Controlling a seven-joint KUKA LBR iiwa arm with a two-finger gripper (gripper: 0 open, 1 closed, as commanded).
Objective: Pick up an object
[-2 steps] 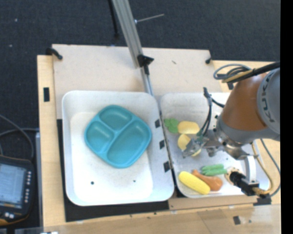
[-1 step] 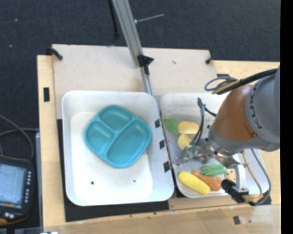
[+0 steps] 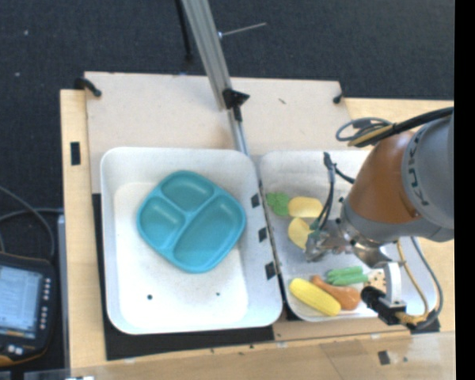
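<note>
Looked down on a pale wooden bench (image 3: 142, 109) bearing two shallow white bins side by side. Found in the left bin (image 3: 115, 291) a teal divided plate (image 3: 191, 220), lying flat and turned at an angle, with three compartments.

Found the things to pick in the right bin (image 3: 301, 161), all loose on its floor. Noted a green piece (image 3: 278, 204) near the dividing wall, touching a yellow piece (image 3: 306, 207) on its right. Noted a second yellow piece (image 3: 298, 231) just below those. Saw toward the near edge a long yellow fruit (image 3: 313, 297), an orange carrot-like piece (image 3: 342, 294) lying against it, and a green pod-like piece (image 3: 346, 275) just above the carrot.

Saw the grey arm (image 3: 427, 180), orange band and all, reaching over the right bin from the right. Placed the gripper (image 3: 318, 249) low in that bin, just right of the second yellow piece and above the long yellow fruit. Could not tell whether the claw stood wide or narrow, nor whether anything sat in it.

Made out dark lettering (image 3: 412, 172) on the grey casing beside the orange band, cut off and not readable in full. Spotted a handheld screen unit (image 3: 12, 303) off the bench at lower left, its display too small to read. Noted an aluminium beam (image 3: 206, 42) slanting across the far side of the bench.
</note>
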